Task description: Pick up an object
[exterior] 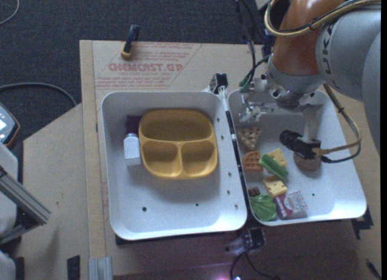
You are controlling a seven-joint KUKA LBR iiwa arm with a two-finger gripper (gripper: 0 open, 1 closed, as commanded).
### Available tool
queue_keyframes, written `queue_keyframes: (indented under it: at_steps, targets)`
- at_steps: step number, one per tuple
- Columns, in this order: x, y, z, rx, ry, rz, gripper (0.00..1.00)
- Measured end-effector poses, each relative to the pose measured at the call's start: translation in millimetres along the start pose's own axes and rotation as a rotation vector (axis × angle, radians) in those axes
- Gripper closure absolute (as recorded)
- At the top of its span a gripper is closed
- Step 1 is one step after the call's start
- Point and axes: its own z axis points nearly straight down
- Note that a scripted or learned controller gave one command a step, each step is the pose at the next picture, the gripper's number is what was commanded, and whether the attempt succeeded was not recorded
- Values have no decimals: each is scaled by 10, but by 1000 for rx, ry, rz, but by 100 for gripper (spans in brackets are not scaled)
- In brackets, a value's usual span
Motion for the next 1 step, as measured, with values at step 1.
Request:
queue_keyframes:
  at_steps: [1]
  targets:
    - [584, 23, -3, -5, 0, -1, 100]
